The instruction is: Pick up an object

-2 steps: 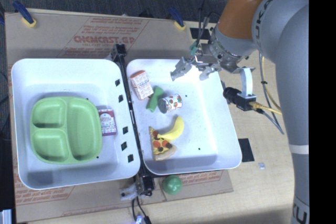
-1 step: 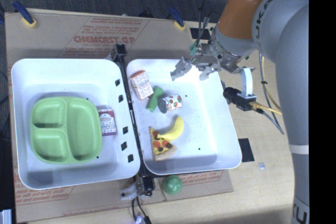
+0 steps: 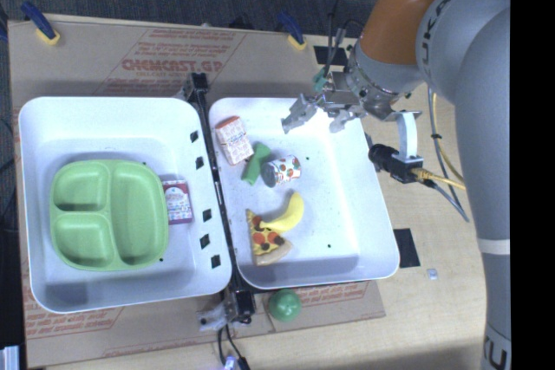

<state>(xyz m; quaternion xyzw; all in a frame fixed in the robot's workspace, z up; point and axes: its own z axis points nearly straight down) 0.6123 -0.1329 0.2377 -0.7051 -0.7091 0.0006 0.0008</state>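
A bench (image 3: 408,290) covered by a printed cardboard sheet (image 3: 173,56) stands on dark carpet, with two shallow white bins side by side on the cardboard. The task names no particular object; the candidates lie in the right bin (image 3: 364,212). A small carton (image 3: 232,139) with red and white print sits near that bin's left wall, towards the far edge. Just beside it, a green piece (image 3: 255,164) lies tilted, and a small can (image 3: 282,170) lies on its side touching or nearly touching that green piece. Nearer the front edge a banana (image 3: 287,213) curves across the floor of the bin, its lower end touching a pizza slice (image 3: 267,241).

The gripper (image 3: 316,114) hangs above the far edge of the right bin, with its fingers spread apart and nothing between them. It is apart from the carton and the can. The grey arm with its orange band (image 3: 403,9) comes in from the right.

In the left bin (image 3: 35,126), a green divided plate (image 3: 108,215) fills much of the floor, and a small red-labelled packet (image 3: 177,200) lies just beside its right rim. Outside the bins, a green ball (image 3: 284,304) rests on the cardboard at the right bin's front edge. Blue clamps (image 3: 41,22) grip the cardboard's far edge.
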